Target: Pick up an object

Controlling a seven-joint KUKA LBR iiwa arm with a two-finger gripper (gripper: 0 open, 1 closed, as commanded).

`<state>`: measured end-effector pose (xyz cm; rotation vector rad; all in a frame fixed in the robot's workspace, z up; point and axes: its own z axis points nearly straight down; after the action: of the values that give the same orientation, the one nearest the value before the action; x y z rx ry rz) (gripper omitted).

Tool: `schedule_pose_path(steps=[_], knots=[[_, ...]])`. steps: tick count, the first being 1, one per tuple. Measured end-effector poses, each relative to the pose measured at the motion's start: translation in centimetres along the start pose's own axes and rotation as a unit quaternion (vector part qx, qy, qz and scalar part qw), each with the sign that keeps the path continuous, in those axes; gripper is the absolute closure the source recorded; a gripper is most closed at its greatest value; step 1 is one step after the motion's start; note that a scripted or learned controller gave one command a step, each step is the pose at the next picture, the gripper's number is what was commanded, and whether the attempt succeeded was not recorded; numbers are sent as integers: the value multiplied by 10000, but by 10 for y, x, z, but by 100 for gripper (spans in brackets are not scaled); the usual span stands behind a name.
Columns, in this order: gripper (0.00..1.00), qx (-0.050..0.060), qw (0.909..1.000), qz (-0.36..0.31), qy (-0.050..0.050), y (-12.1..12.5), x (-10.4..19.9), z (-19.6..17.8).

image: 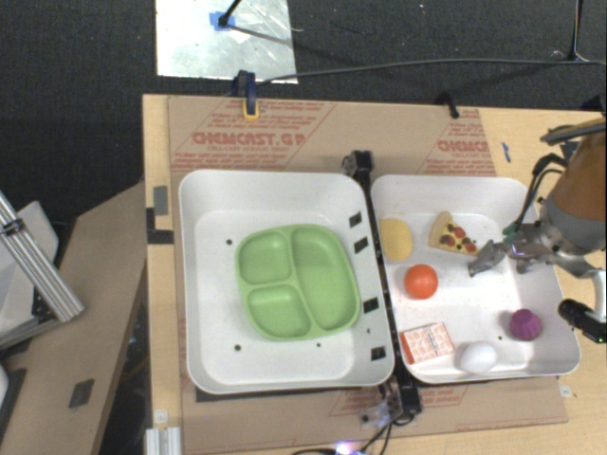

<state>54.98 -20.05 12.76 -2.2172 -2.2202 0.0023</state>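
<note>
Left bin (204,282): green tray (297,282). Right bin (555,354): pizza (452,234), orange (421,281), egg (477,356); end effector (500,254), grip state indiscernible.

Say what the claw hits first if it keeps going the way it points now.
The claw points left across the right bin, slightly down in the image. Along that line the tomato looks like the first contact, with the pizza slice just above the path. Height over the bin floor is unclear, so it might pass over.
</note>
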Motion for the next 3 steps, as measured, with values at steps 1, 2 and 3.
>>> schedule_pose_path(steps=[1, 2, 3], knots=[[0, -10, 10000, 2, -4, 0, 1, 45], [100, -42, 10000, -1, -17, 2, 0, 32], [100, -48, 10000, -12, -18, -2, 4, -15]])
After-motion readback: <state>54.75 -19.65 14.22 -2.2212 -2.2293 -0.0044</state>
